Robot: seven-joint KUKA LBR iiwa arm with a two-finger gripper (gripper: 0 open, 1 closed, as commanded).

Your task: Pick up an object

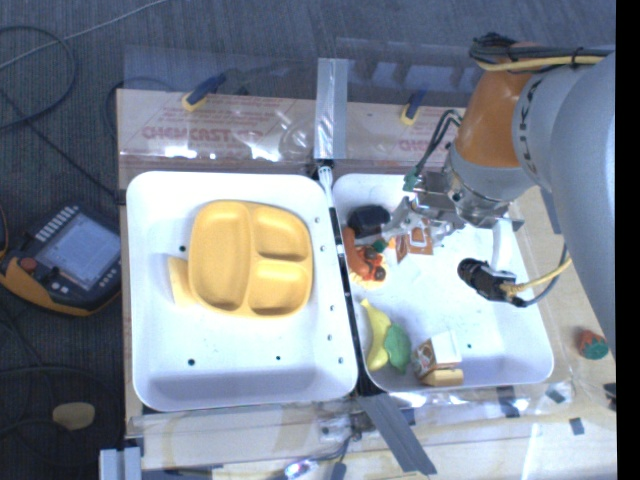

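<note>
Overhead, the gripper (405,230) works among small objects in the right bin (520,363).

A black object (368,216) and an orange-red toy (364,258) lie against that bin's left wall near its far corner, just beside the gripper; whether it is clenched or released cannot be told. A banana (375,330), a green piece (397,346) and a small brown-and-white block (438,360) sit along the near edge. A yellow divided tray (248,256) fills the left bin's (160,368) middle.

Grey arm (585,158), orange wrist band (492,118)
</note>
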